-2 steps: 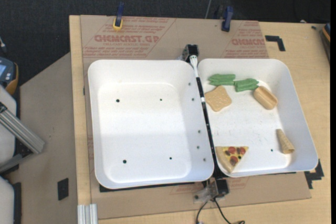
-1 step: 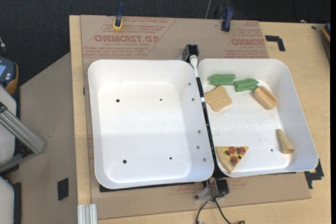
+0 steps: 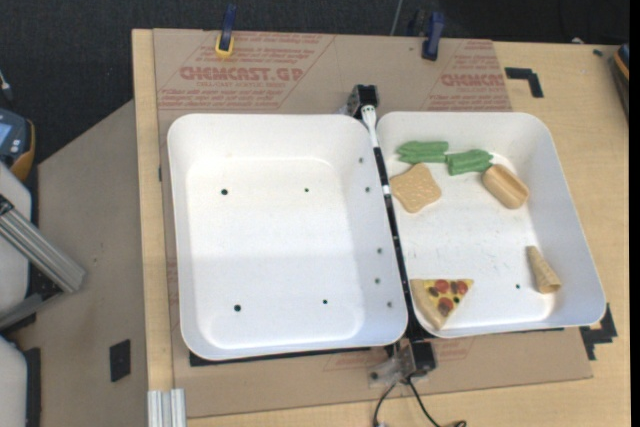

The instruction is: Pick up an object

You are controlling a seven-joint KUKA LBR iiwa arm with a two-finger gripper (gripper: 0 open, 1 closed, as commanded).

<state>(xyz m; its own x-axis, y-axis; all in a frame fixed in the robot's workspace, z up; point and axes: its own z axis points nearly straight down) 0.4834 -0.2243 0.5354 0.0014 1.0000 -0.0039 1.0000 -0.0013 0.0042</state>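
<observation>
Toy food pieces, six in all, lie in the right-hand white bin [image 3: 480,245], and any of them could be the object to pick up. Along the far side of that bin, two green pieces sit almost end to end: a longer green piece [image 3: 422,152] toward the middle divider and a shorter green piece [image 3: 468,161] just beside it. Near them, close to the divider, lies a tan slice shaped like toast [image 3: 415,188]. A tan bun-like roll [image 3: 505,186] rests at a slant just beside the shorter green piece. A small tan wedge [image 3: 544,269] lies alone near the bin's right wall, well apart from the others. A pizza slice [image 3: 442,298] with red and dark toppings sits in the near corner by the divider, against the bin's front rim. The left-hand white bin [image 3: 200,215] touches the right one along a shared edge, and four small dark dots mark its floor. Both bins stand on a brown cardboard sheet [image 3: 260,70] printed with red lettering, held to the bench at its far edge by a yellow and blue clamp [image 3: 226,37] and a blue clamp [image 3: 433,35]. A black clip [image 3: 362,99] sits at the far end of the seam between the bins. Whether the gripper is spread or pressed together cannot be told.
</observation>
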